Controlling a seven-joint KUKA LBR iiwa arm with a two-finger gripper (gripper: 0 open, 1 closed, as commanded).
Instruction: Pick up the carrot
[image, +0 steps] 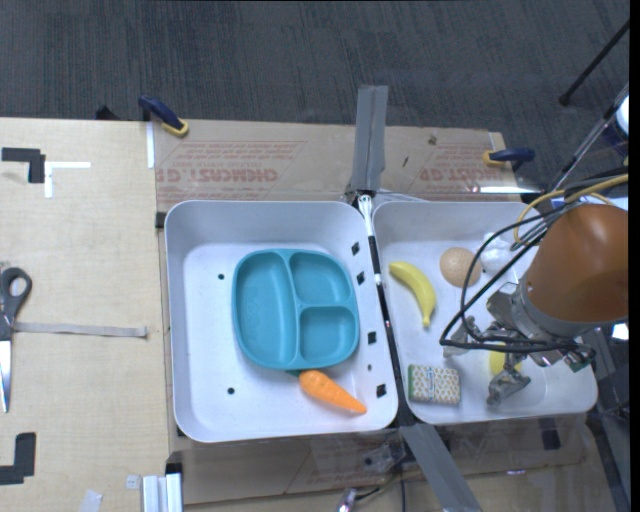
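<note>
The orange carrot (333, 392) lies in the left bin (190, 330), near its front wall and just below the teal divided plate (296, 308). My gripper (507, 386) hangs low over the front right part of the right bin (570, 400), well to the right of the carrot and across the divider between the bins. A small yellow item (497, 362) shows right beside the gripper, partly hidden by it. Nothing of the carrot is near the gripper.
The right bin holds a banana (417, 290), a tan egg-shaped item (457, 267) and a speckled sponge (434, 385). Cables (480, 320) loop from the wrist over that bin. Scissors (10, 300) lie on the bench at the far left.
</note>
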